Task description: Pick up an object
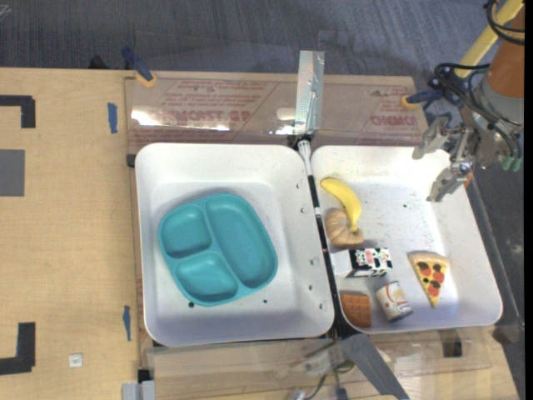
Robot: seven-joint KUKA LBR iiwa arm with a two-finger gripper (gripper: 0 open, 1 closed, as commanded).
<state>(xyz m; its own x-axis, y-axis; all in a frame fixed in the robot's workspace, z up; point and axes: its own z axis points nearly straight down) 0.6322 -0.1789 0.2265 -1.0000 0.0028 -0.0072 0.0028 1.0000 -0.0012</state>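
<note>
Gripper (454,169) at right bin's (479,248) 1 o'clock edge, fingers look apart, nothing held. Nearest isolated target: pizza slice (430,275) at 5 o'clock. Banana (344,199) at 9 touches brown toy (340,230); avoid clutter. Descend straight, close centred.

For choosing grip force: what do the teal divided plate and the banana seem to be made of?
Teal plate: likely molded plastic, matte with a soft sheen and rounded compartment edges. Banana: probably a plastic toy, judging by its uniform yellow, smooth surface, though real fruit cannot be excluded.
</note>
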